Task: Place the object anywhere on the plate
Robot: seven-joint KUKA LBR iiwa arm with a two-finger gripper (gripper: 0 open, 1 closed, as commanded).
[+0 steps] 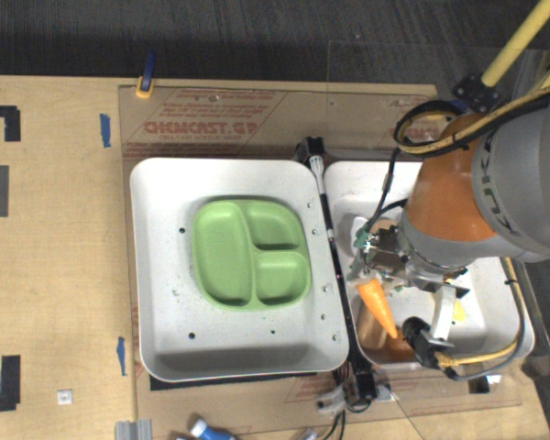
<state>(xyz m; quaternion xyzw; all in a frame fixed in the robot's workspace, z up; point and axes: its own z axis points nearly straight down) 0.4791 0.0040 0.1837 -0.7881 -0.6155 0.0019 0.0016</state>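
Object not yet placed: the plate is being left bare while the arm is working in the right-hand bin.

The green, three-compartment plastic plate is lying in the middle of the left shallow white bin, and nothing is being carried on it, so the task is judged to be at an early stage, with both the lift and the transfer across the shared bin edge remaining. The orange, carrot-shaped object is lying in the right shallow white bin, near its left wall and toward the front edge of the surface. The gripper is being held just above the carrot's upper end; whether the jaws are wide, narrow or closed on anything cannot be told, being hidden under the wrist.
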